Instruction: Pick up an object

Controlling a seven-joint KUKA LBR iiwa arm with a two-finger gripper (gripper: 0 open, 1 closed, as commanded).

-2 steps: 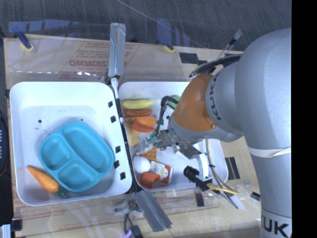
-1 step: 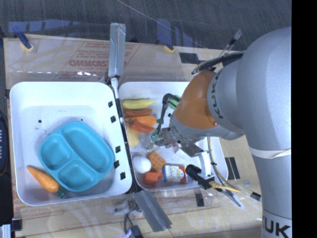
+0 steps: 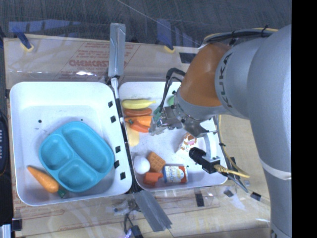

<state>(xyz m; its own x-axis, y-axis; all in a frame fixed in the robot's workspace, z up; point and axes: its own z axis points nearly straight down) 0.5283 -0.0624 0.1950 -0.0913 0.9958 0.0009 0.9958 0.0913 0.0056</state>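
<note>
Tabletop (image 3: 59, 63) with two white bins side by side.
The left bin (image 3: 29, 95) holds a blue tray (image 3: 77, 155) and a carrot (image 3: 43, 179); the right bin (image 3: 218, 179) holds a banana (image 3: 137, 103), egg (image 3: 141, 164), waffle (image 3: 156, 160) and small bottle (image 3: 174, 174). The arm (image 3: 237, 78) reaches over the right bin, gripper (image 3: 161, 123) low beside the banana; I cannot tell how the jaws stand.

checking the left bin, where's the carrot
The carrot lies in the left bin's near-left corner, tucked against the blue divided tray.
</note>
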